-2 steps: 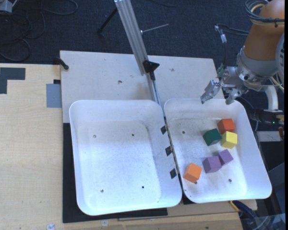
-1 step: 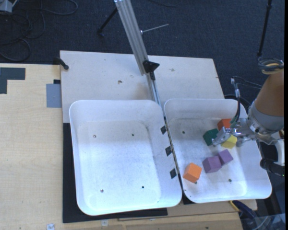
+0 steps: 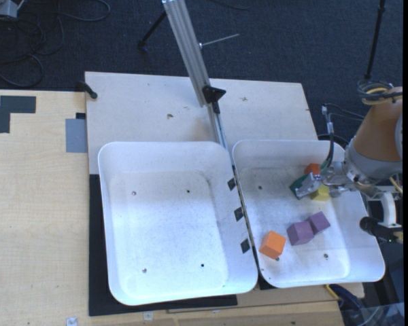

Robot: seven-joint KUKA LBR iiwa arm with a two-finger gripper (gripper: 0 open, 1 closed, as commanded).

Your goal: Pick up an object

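Hand [image 3: 306,187] low in right bin [image 3: 357,267], upper right part; grip state hidden, can't tell. Yellow block [image 3: 320,194] and small orange piece [image 3: 313,170] just beside it. Two purple blocks [image 3: 308,228] nearer the front, orange cube [image 3: 273,244] by the divider. Left bin [image 3: 115,182] alongside.

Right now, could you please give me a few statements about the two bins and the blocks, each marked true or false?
1. The orange block lies in the right bin. True.
2. The two purple blocks lie in the left bin. False: they lie in the right bin.
3. The gripper is over the right bin. True.
4. The orange block touches the purple blocks. False: they lie apart.
5. A yellow block sits by the gripper. True.
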